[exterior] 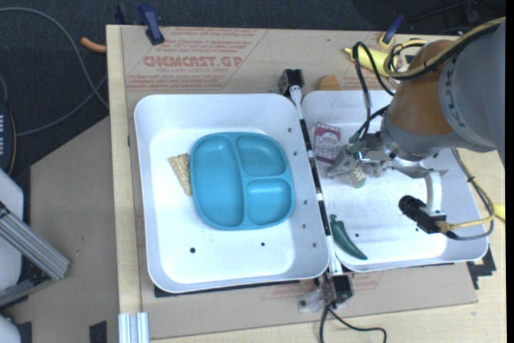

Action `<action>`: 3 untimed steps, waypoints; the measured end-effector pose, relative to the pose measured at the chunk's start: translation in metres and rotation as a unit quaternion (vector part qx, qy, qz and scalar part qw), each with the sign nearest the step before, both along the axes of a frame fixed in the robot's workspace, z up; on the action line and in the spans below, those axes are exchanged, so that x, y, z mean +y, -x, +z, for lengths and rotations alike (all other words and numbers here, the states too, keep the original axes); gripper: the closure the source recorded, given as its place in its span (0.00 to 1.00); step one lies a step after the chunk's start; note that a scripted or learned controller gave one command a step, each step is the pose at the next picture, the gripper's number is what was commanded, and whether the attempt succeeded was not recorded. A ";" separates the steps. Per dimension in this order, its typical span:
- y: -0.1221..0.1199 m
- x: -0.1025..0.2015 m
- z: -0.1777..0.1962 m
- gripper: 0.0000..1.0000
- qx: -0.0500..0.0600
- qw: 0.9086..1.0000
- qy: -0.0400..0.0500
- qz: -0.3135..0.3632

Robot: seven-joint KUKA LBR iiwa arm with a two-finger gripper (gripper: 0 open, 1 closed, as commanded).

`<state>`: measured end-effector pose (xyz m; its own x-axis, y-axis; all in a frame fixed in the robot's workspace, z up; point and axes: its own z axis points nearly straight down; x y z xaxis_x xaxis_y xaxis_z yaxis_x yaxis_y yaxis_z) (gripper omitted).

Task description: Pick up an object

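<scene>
L bin (225, 253): plate (241, 179) takes ctr, free strip along front. R bin (373, 209): arm (466, 100) over back, front floor open.

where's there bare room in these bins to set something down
Left bin: bare floor between the blue plate and the near wall, and a strip behind it along the back wall. The tan scrap takes the plate's left side. Right bin: a patch right of the green piece. Crowded around the pink packet, where the hand is.
</scene>
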<state>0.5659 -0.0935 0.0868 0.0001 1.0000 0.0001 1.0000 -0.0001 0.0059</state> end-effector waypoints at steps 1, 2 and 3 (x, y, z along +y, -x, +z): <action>0.020 -0.001 -0.002 0.00 0.004 1.000 -0.001 0.000; 0.020 -0.001 0.008 1.00 0.003 1.000 -0.001 0.000; -0.019 0.057 0.099 1.00 0.002 1.000 0.000 0.001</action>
